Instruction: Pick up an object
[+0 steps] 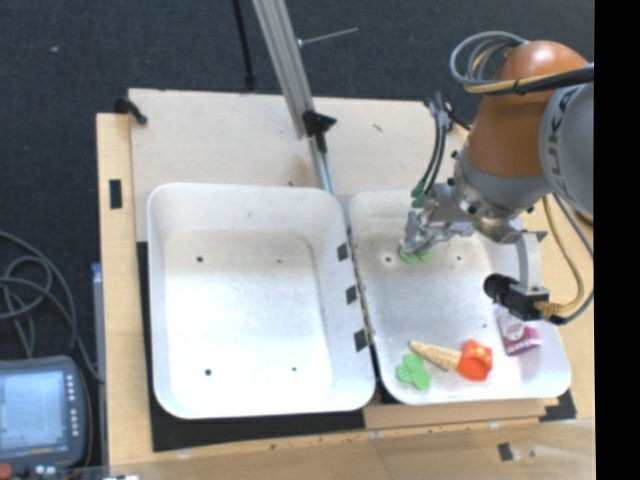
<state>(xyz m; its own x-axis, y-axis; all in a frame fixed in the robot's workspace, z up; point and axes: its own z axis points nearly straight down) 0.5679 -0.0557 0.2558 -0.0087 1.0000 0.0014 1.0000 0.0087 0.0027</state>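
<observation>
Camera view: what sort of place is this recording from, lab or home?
Likely a robotics lab: a wooden bench with two white bins, a metal camera pole, cables on dark carpet.

I see a small green object (415, 254) lying on the floor of the right bin (395, 298) toward its far end, partly hidden, so I can't make out its shape. Along the near edge lie a flat green piece (412, 371), a tan cone (434, 353) on its side, and an orange block (476, 360). A purple-and-white item (520, 336) sits at the right wall.
</observation>
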